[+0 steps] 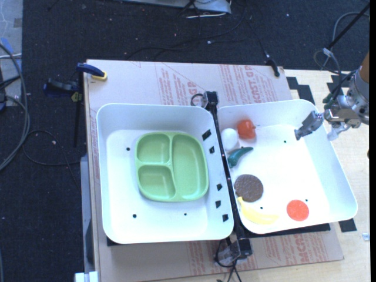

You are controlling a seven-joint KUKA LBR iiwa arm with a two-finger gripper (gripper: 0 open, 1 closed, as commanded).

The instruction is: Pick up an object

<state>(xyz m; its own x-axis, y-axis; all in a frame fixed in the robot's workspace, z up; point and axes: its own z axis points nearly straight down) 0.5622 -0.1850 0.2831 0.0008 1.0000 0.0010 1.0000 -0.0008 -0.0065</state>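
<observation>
White right bin [329,157] | gripper [322,126] over its far-right rim, fingers apart, holding nothing | orange ball [247,128] at bin's far-left, well apart | risk: descent here closes on bare floor or clips rim.

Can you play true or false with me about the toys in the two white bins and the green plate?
1. The green plate lies in the left bin. True.
2. The banana lies on the green plate. False: it lies in the right bin, at its near edge.
3. The tool holds the tomato. False: the tomato lies in the bin, apart from the tool, which holds nothing.
4. The brown cookie lies just above the banana in the picture. True.
5. The green plate has three compartments. True.
6. The orange disc sits in the left bin. False: it is in the right bin.
</observation>
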